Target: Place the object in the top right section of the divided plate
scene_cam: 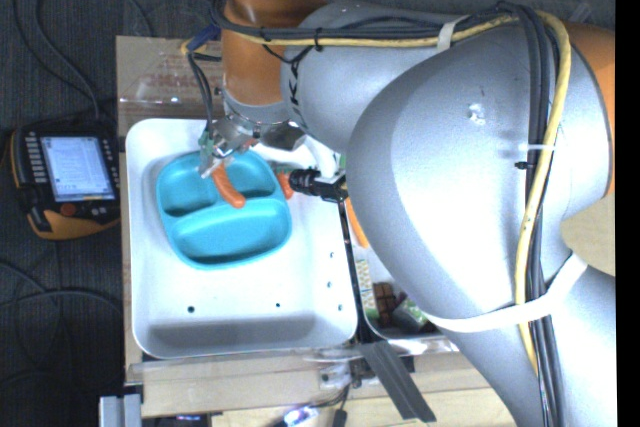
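Note:
A blue divided plate (225, 215) lies in the left white bin (240, 315). It has two smaller sections at the top and one large section below. An orange carrot-like stick (232, 189) lies tilted across the ridge by the top right section. Its upper end sits right under my gripper (214, 158). The gripper hangs over the plate's top edge, between the two upper sections. The view is too small to tell whether the stick's upper end is gripped.
The grey arm covers most of the right bin; a few packaged items (392, 307) show at that bin's lower left. A small orange piece (284, 182) sits by a black fitting (318, 184) just right of the plate. A teach pendant (68, 177) lies off the bench at left.

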### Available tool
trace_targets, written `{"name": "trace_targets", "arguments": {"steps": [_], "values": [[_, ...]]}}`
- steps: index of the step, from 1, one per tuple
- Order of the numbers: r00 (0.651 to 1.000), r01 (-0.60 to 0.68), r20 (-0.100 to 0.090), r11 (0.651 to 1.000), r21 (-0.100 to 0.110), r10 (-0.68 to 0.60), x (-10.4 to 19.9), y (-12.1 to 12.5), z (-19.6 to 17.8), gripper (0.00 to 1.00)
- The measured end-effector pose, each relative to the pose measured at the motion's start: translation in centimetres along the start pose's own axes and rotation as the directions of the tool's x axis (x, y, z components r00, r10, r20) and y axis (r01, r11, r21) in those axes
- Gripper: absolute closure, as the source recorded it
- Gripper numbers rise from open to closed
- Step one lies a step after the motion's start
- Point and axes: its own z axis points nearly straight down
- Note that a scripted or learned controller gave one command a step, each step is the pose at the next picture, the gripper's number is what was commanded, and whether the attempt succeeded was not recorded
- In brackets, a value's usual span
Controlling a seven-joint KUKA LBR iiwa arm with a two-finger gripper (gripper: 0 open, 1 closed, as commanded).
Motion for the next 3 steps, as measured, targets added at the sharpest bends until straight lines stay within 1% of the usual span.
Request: {"name": "trace_targets", "arguments": {"steps": [1,3], "values": [[0.955,0.295,-0.006,0.955,0.000,-0.295,0.31,2.51,1.82,1.00],[0.955,0.296,-0.009,0.955,0.013,-0.296,0.58,2.22,0.87,1.00]]}}
